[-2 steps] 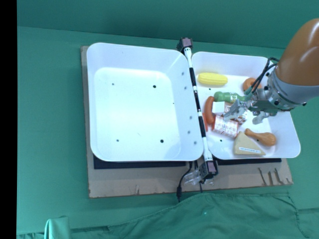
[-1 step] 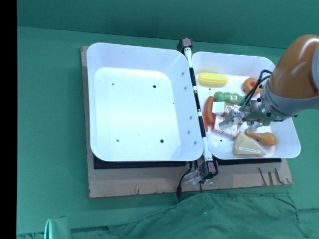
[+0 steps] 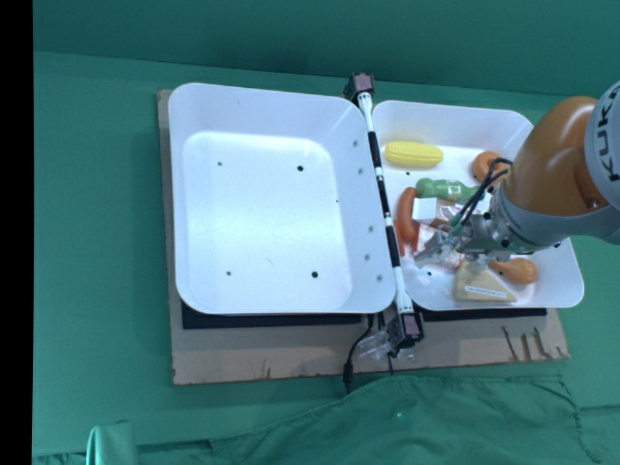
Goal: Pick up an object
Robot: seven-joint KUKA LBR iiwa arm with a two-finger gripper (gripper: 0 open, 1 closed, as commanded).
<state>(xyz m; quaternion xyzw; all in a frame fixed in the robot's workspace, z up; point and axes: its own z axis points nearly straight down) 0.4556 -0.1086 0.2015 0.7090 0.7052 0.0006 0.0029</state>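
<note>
The arm's gripper [image 3: 436, 250] is low inside the right bin [image 3: 557, 294], among the toy foods, so the step in hand looks like the reach or grasp attempt. Whether it is spread or closed cannot be told from this view. Candidate objects lie around it: a red sausage [image 3: 406, 217] just left of the gripper, a green bottle [image 3: 444, 189] and yellow corn [image 3: 413, 154] beyond, a wedge [image 3: 481, 285] beside it; next it must close on one and lift.

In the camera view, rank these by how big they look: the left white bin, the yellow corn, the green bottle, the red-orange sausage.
1. left white bin
2. yellow corn, green bottle and red-orange sausage: look alike, and the bottle is partly hidden, so unranked.
</note>
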